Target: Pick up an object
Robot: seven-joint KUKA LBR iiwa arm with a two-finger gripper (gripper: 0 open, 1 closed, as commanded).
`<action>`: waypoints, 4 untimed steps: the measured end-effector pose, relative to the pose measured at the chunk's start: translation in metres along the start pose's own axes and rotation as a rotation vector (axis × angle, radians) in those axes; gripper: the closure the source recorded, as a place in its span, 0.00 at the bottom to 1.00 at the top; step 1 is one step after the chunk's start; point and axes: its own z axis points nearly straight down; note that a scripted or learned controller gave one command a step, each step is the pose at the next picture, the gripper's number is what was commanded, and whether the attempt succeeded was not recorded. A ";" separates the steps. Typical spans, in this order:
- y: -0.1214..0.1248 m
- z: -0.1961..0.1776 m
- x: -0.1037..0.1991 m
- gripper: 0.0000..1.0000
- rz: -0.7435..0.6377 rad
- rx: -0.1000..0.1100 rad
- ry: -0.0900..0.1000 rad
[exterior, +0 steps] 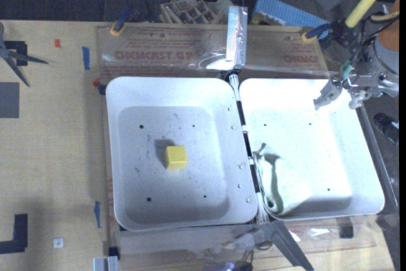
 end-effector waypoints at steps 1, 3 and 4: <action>0.000 0.000 0.000 0.00 0.000 0.000 0.000; 0.000 0.000 0.000 0.00 0.000 0.000 0.000; 0.000 0.000 0.000 0.00 0.000 0.000 0.000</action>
